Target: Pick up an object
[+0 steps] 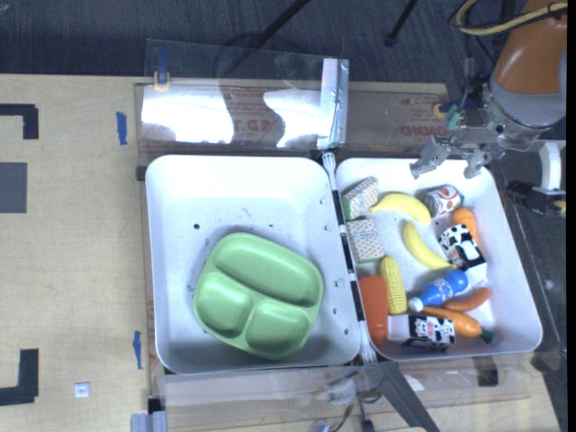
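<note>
- Objects for picking: a jumble of toy food lies in the right bin (513,241), packed close and mostly touching.
- Two bananas: one yellow banana (402,205) arches near the bin's far end; a second banana (419,245) lies just below it, slanting toward the near right.
- Corn cob (393,284), yellow, stands lengthwise below the bananas, beside an orange-red block (374,308) against the bin's left wall.
- Two woven-patterned pieces: one (361,195) at the far left corner, another (364,238) just under it. No lettering can be made out on either.
- Cow-patterned cartons, black on white: one (458,239) at the right of the bananas, one (431,328) at the near edge. Any printed words are too small to read.
- Small can (442,200) with a red and white label, next to the far banana; label text is unreadable.
- Blue bottle (443,289) with a white cap, lying tilted at mid-bin.
- Carrots: one orange carrot (463,219) by the can, one (454,323) along the near edge.
- Gripper (454,157): hangs over the far rim of the right bin, fingers spread apart, nothing between them, clear of the toys.
- Left bin (180,196): holds a green sectioned tray (258,293), lying flat toward its near side.
</note>
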Motion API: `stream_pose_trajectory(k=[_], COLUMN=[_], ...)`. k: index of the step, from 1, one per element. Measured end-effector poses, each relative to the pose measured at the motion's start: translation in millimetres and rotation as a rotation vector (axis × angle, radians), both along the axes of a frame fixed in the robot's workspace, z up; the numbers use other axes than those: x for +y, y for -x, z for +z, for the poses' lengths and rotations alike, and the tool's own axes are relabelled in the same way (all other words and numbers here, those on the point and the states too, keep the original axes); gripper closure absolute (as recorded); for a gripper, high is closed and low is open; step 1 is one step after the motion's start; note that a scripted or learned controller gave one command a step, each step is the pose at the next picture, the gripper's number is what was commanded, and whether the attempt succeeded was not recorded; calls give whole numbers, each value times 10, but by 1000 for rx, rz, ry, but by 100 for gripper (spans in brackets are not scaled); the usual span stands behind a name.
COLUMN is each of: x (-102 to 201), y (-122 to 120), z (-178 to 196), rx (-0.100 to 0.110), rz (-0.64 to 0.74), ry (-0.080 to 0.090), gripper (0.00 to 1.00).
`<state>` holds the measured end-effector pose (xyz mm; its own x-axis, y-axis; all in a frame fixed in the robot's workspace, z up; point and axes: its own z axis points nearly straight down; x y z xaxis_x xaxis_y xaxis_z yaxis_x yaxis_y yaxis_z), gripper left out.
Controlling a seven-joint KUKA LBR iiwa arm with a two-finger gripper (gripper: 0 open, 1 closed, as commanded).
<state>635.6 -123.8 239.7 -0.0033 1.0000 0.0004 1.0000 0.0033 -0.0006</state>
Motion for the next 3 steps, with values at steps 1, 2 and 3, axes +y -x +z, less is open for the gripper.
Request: stream_pose_trajectory(k=[1,2,3], x=[128,16,15], y=[64,421,401], z=[-1206,-1531,-1413], rx=[-2,-5,-12], rz=[242,488,486], ry=[0,1,2], gripper=[0,0,100])
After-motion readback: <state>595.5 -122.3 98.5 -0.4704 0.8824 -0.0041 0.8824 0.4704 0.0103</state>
